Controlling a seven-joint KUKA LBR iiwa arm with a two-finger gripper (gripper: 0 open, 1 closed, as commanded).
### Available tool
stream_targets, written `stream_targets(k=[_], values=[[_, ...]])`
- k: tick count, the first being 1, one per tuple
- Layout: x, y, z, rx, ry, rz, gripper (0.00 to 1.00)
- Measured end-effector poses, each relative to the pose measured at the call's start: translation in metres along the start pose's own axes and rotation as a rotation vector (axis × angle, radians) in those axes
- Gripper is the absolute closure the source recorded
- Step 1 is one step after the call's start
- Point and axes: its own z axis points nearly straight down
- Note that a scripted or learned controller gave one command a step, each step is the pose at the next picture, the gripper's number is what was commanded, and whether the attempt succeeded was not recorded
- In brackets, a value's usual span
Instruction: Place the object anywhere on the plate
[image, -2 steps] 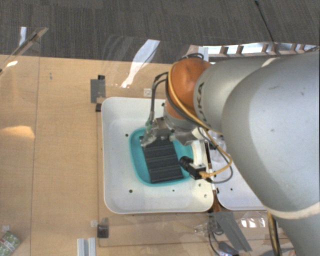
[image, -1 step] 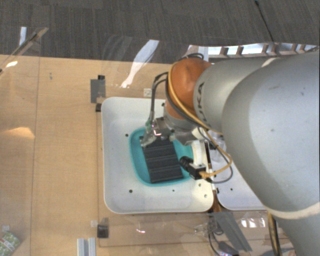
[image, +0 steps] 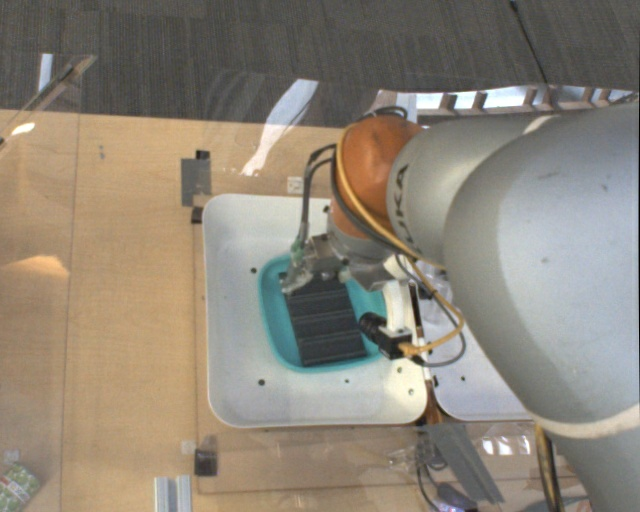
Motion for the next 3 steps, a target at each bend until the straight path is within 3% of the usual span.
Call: stream_targets(k=[3], values=[[0.0,0.0,0.0,0.0,0.0,0.0,0.0]])
